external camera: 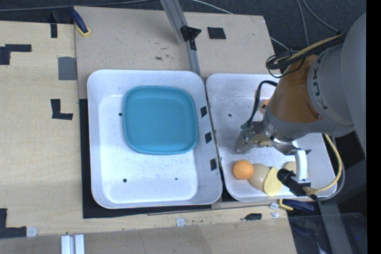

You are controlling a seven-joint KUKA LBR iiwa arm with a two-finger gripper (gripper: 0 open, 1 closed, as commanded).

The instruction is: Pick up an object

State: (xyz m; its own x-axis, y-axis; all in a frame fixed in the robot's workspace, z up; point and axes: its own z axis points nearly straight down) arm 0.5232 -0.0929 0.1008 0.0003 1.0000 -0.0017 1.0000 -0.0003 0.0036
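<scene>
My gripper (246,143) hangs low over the middle of the right bin (229,104), its dark fingers pointing down toward the bin floor. An orange ball (242,169) lies just below the gripper near the bin's front edge, apart from the fingers. Right beside the ball sits a pale beige and yellow object (266,179). Nothing shows between the fingers. The arm's orange band and grey wrist cover the bin's right part.
The left bin (104,146) holds a teal square plate (159,119). A metal pole (175,6) slants across the bench to the gap between the bins. Cables loop at the upper right and along the right bin's front corner.
</scene>
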